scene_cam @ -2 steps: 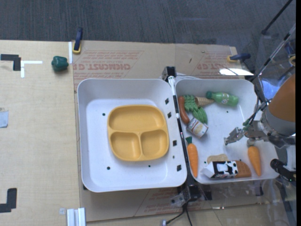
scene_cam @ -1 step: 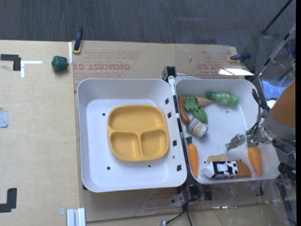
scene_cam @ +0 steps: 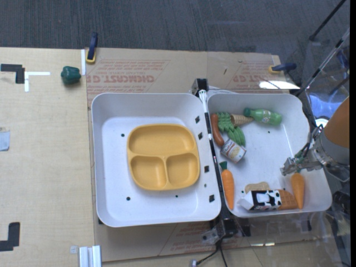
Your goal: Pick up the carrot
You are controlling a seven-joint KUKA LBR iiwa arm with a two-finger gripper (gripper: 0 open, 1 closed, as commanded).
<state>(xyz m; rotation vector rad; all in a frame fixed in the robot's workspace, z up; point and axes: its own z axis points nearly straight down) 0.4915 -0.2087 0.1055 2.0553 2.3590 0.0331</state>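
1. At my far left, a small dark green object [scene_cam: 70,75] sits on the bench well outside the bins, toward 10 o'clock from the left bin [scene_cam: 105,166]

2. In the left bin I see a yellow divided plate [scene_cam: 163,156], nothing on it

3. Against the left wall of the right bin [scene_cam: 295,102] lies a carrot [scene_cam: 228,189] with a green top, pointing toward 6 o'clock; a small can [scene_cam: 234,151] lies just at its 12 o'clock, with a sausage [scene_cam: 216,129] and leafy greens [scene_cam: 230,124] beyond

4. A green bottle [scene_cam: 265,115] lies near the bin's 1 o'clock corner; a black-and-white carton [scene_cam: 261,200] sits by the 6 o'clock wall

5. A second orange, carrot-like piece [scene_cam: 298,189] stands at about 4 o'clock, touching or just below my gripper [scene_cam: 297,164]

6. The gripper hangs low at the 3 o'clock side; whether it is released or clenched I cannot tell, and I see nothing clearly between its tips

7. My judgement: no carrot is lifted yet, so grasp and raise both remain
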